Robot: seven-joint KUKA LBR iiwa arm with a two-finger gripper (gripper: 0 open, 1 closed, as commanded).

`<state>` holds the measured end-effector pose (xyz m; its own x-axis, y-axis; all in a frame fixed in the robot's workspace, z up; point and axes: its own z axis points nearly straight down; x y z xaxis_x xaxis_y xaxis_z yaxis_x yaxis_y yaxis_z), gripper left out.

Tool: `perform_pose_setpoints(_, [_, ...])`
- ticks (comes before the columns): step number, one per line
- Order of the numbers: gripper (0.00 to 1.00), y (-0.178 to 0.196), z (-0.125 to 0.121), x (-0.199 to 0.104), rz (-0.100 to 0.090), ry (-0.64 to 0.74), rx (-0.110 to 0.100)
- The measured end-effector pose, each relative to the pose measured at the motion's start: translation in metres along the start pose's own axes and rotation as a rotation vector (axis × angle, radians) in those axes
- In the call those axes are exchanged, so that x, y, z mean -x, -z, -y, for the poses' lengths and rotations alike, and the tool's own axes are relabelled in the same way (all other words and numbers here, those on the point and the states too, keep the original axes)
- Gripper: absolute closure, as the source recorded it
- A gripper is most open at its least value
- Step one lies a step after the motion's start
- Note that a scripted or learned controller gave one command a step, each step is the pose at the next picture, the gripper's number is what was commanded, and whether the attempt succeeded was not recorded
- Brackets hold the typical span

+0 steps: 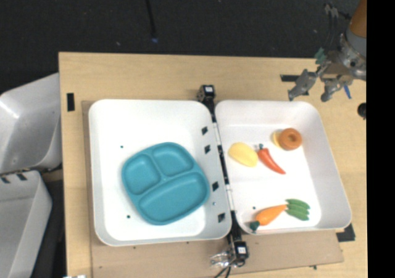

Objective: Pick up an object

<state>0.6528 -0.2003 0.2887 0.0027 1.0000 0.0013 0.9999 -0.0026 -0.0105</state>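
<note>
The right bin (321, 166) holds a yellow lemon-shaped piece (243, 155), a red chili pepper (270, 159), an orange doughnut-like ring (289, 139), an orange carrot (269, 215) and a green pea pod (298, 208). My gripper (315, 90) hangs at the upper right, above the bench just past the right bin's far rim. Its two fingers stand apart with nothing between them. It is well clear of all the objects.
The left bin (105, 147) bears a blue sectioned plate (164, 182). A black hinge strip (217, 159) runs between the two bins. The tan bench (154, 73) shows beyond the bins. A white unit (28, 129) stands off the bench's left side.
</note>
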Motion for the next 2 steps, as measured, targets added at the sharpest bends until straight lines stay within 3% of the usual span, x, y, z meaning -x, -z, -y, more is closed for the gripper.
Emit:
perform_pose_setpoints(1, [0.0, 0.008, -0.002, -0.001, 0.003, 0.004, 0.012])
perform_pose_setpoints(2, [0.0, -0.039, -0.01, -0.004, 0.003, 0.006, 0.009])
